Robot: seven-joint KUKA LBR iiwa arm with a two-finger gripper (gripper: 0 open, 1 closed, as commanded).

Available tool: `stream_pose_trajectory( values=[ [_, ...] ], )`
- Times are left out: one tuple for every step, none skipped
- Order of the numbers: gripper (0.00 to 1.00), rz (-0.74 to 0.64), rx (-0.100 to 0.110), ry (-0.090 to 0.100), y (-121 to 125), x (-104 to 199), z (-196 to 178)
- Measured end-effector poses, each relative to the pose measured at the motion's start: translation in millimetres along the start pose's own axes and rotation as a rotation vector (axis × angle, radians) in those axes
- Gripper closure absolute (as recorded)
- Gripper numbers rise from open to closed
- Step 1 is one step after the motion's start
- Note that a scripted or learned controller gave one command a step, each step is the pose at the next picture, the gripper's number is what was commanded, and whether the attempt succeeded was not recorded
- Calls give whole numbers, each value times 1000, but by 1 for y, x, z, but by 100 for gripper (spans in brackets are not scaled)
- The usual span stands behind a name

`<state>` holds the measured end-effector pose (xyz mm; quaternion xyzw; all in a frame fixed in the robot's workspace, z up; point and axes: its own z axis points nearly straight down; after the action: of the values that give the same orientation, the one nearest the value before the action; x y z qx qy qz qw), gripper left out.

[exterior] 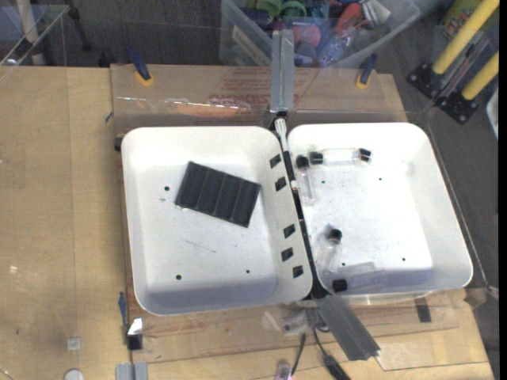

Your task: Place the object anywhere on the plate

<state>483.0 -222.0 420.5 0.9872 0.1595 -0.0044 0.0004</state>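
A dark grey rectangular plate with raised ribs lies flat in the left bin, slightly turned, a little left of the bin's middle. In the right bin lie clear plastic tubes with black caps. One tube rests along the far wall. Another tube lies close to the divider. A third tube sits near the bin's middle left, and a further black-capped piece is at the near wall.
A metal divider with black clips runs between the bins. Behind the bench stands a clear crate of coloured toys. Yellow foam tubes lean at the far right. Bare wooden bench stretches to the left.
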Motion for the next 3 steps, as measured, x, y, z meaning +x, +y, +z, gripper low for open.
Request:
stream_pose_trajectory(
  values=[
    [0,0,0,-1,0,0,0],
    [100,-2,-1,-1,0,1,-10],
    [100,-4,-2,-2,0,2,-19]
  ],
)
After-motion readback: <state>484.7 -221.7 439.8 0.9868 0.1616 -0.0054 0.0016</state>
